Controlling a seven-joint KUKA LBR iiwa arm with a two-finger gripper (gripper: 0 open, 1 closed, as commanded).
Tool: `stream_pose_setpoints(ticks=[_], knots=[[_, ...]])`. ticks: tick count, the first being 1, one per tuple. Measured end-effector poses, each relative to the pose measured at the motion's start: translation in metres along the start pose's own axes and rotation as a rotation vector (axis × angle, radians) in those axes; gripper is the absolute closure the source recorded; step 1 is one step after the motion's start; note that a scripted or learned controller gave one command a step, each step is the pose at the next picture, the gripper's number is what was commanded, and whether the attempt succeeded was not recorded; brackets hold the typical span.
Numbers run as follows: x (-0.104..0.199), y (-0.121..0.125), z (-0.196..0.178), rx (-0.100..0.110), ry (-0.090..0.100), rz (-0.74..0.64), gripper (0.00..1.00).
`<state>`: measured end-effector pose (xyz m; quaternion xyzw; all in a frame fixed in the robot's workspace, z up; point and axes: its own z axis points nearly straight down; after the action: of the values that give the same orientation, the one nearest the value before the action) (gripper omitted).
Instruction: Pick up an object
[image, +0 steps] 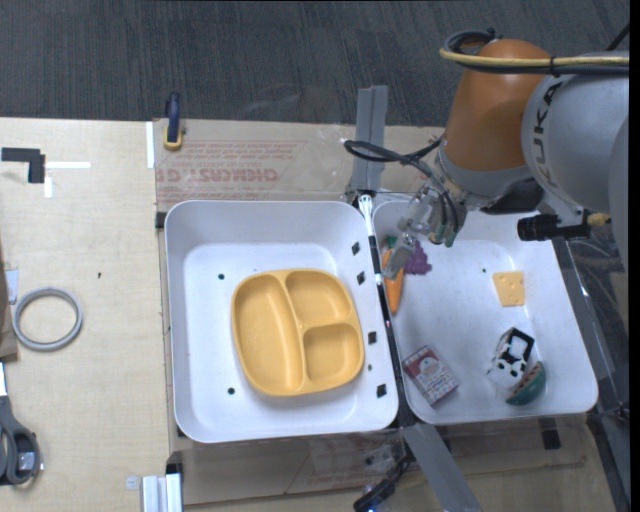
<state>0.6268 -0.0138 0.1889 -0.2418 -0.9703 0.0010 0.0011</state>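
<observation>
My gripper (420, 236) hangs over the back left corner of the right bin (560, 290), below the orange band of the arm. Directly under it lies a small purple object (417, 262), touching or nearly touching the gripper's tip. An orange carrot-like piece (394, 288) lies against the bin's left wall beside the purple object. Further right rests a yellow cheese slice (509, 288). Near the front sit a small red and white box (429, 374) and a black and white toy (514, 357) on a teal piece.
The left bin (190, 300) holds a yellow divided plate (297, 330). On the bench at the left lie a grey ring (43, 317) and scissors (17, 450). The wall between the two bins runs close to the gripper's left side.
</observation>
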Motion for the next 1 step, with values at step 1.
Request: stream_pose_setpoints(ticks=[1], knots=[[-0.0001, -0.0002, 0.0000, 0.000, 0.000, 0.001, 0.00]])
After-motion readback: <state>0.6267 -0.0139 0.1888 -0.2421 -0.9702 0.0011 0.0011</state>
